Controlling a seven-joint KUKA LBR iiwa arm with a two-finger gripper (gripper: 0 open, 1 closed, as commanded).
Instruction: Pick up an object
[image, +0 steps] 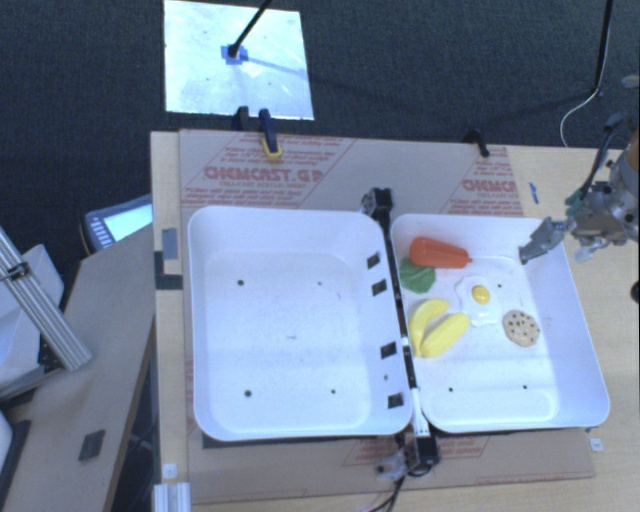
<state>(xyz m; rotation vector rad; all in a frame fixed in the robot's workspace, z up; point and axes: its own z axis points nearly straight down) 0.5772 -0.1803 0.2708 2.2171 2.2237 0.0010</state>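
The gripper (540, 243) hovers at the far right edge of the right bin (575, 395), holding nothing; whether its jaws are apart or together cannot be determined. The step appears to be the approach. Candidate objects lie in the right bin: orange carrot (440, 253), green leaf piece (417, 275), fried egg (481, 296), yellow banana (438, 328), cookie (521, 327). The next move requires descent over one item. The board (300, 165) beneath reads "CHEMCAST".
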